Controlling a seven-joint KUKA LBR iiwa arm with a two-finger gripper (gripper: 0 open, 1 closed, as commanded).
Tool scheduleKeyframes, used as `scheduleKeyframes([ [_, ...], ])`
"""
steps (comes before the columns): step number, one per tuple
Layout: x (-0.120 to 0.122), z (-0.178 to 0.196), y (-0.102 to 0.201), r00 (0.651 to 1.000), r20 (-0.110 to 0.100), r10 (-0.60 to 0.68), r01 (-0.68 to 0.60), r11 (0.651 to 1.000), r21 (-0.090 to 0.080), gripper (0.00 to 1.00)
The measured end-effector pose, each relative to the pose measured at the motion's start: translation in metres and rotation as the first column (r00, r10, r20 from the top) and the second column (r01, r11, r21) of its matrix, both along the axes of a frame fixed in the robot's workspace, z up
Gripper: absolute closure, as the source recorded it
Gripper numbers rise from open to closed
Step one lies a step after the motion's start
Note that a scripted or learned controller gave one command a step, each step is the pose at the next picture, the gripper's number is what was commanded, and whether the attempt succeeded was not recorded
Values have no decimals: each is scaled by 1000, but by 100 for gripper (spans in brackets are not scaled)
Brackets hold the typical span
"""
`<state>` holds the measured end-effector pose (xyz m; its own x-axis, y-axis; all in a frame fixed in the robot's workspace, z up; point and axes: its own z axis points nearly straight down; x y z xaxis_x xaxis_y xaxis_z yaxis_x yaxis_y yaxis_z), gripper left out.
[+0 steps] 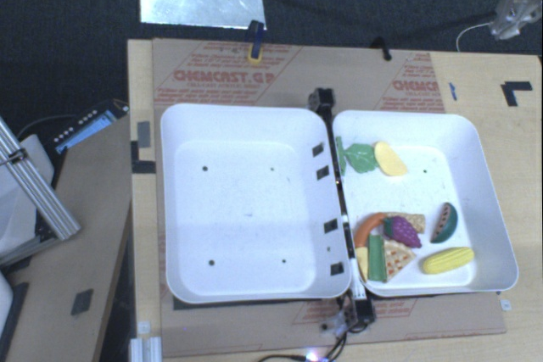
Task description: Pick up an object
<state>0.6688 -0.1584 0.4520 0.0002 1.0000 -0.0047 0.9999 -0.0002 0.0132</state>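
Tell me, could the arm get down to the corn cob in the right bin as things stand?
Probably yes. The corn cob lies apart near the front of the right bin, open from above. The watermelon slice sits just behind it without touching, and the bin's front wall is close.

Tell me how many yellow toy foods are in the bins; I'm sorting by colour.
2, both in the right bin: a lemon near its far wall and a corn cob at its near right corner. The pile might hide more.
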Motion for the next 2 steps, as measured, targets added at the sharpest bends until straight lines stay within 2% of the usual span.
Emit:
scheduleKeyframes([
  [1,-1,-5,-51,1000,-8,-2,2,1000,1,100],
  [2,0,26,-47,1000,-8,4,-4,1000,2,100],
])
